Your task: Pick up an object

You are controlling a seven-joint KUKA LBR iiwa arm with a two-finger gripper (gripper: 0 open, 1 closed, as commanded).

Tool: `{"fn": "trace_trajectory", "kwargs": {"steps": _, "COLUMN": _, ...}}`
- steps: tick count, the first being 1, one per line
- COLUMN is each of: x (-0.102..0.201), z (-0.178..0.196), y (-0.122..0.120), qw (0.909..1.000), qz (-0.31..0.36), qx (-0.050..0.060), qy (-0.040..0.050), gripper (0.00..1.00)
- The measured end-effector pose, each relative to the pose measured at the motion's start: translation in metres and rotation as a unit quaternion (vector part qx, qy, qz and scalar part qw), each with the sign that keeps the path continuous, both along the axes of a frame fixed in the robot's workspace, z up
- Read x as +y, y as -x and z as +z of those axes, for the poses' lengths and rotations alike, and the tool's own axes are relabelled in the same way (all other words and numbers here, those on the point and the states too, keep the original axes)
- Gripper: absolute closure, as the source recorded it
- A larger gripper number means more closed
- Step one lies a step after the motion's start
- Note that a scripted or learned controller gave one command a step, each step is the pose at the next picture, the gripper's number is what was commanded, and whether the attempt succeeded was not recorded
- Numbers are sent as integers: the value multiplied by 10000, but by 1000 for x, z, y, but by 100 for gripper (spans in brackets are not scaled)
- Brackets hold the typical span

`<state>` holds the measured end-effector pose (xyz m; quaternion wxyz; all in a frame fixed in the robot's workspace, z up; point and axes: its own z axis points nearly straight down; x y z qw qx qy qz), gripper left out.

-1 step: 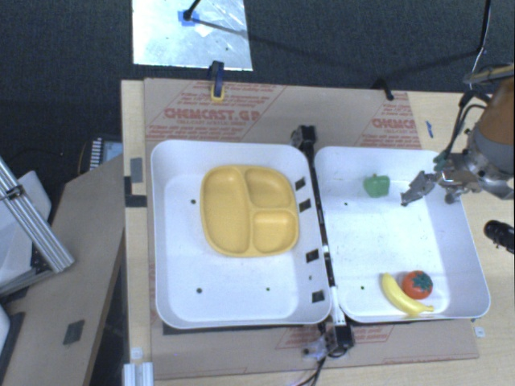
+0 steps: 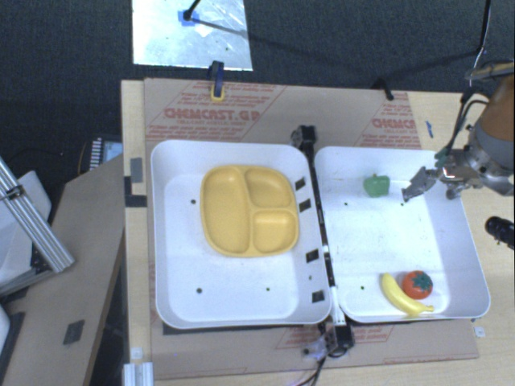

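The pincer is hanging over the upper right part of the right bin, its dark fingertips pointing left and down; they are small and blurred, so whether it is released or clenched cannot be told, and nothing is showing between them. The arm behind it is being cut off by the picture's right side, so little more than its grey wrist and a strip of orange is showing. Just left of the pincer, near but apart, a green object is sitting on the bin floor; its outline is too soft to name it. Well apart, in the bin's lower right corner, a banana is lying curved, with a red, tomato-like fruit touching its upper side; the fruit's green top is barely readable. Across the black divider, the left bin is carrying a yellow tray with three compartments. Both bins are resting on a brown sheet with faint red lettering, hard to read, which is covering the desk. At the top, a shiny plate is lying on the dark floor.
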<state>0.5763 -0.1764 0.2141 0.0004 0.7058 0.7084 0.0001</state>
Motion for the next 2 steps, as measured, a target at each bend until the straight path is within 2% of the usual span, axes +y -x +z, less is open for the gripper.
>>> {"fn": "trace_trajectory", "kwargs": {"steps": 2, "x": 6, "z": -94, "y": 14, "qw": 10000, "qz": -12, "qx": 16, "qy": -7, "gripper": 0}}
